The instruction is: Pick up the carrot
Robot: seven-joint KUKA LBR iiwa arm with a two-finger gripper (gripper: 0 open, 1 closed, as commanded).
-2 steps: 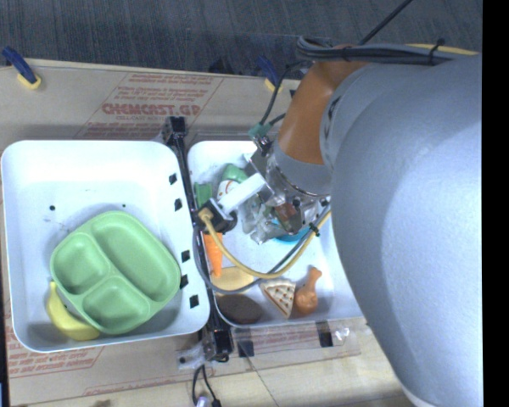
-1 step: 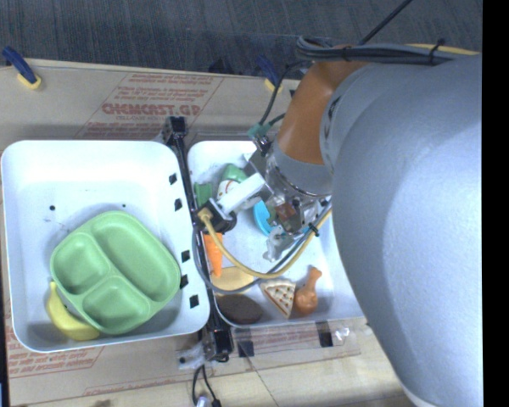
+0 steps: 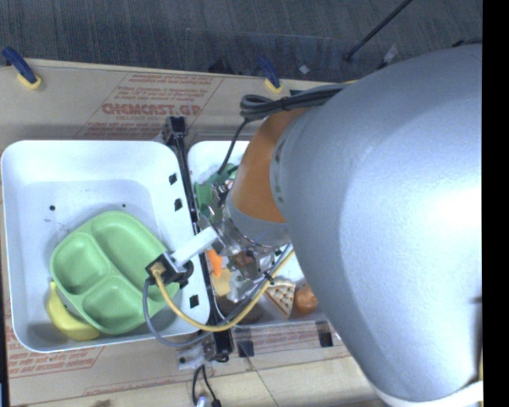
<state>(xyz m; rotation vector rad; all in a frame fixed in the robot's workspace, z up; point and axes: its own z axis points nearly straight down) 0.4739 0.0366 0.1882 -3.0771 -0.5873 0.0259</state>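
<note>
A small orange piece, seemingly the carrot (image 3: 214,264), lies at the left edge of the right bin (image 3: 205,155), close to the divider. My gripper (image 3: 234,261) hangs low over that spot, right beside the orange piece and partly covering it. The grey arm and its orange band (image 3: 259,176) hide most of the right bin. Whether the carrot is between the gripper's parts is hidden from this angle.
The left bin (image 3: 34,164) holds a green divided plate (image 3: 110,270) with a yellow item (image 3: 64,319) at its lower left. In the right bin lie a green item (image 3: 207,195), a waffle-patterned wedge (image 3: 280,298) and a brown lump (image 3: 305,298). A yellow cable (image 3: 182,312) loops over the divider.
</note>
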